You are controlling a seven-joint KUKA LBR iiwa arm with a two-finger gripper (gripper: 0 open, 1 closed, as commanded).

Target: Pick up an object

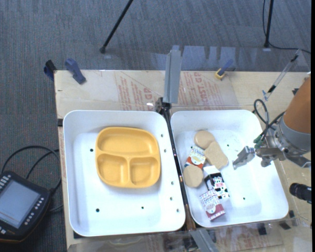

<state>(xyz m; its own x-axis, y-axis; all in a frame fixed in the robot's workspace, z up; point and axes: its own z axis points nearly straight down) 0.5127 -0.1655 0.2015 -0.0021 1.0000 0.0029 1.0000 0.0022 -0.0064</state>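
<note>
Left bin [73, 140]: yellow 3-compartment tray [128, 156] seated mid-floor, well apart from claw.

Right bin [273, 203]: 3 tan oval pieces [216, 154] clustered beside small sachet [196, 157]; milk carton [216, 184] and red-white packet [212, 203] laid below, long axes running up-down.

Gripper [245, 157] seen at right, nothing held, open or closed state cannot be told. Nearest oval judged just left of claw; bare floor noted toward right wall.

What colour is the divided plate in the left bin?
Yellow-orange all over: the divided plate has three compartments and shows plainly in the camera view.
</note>
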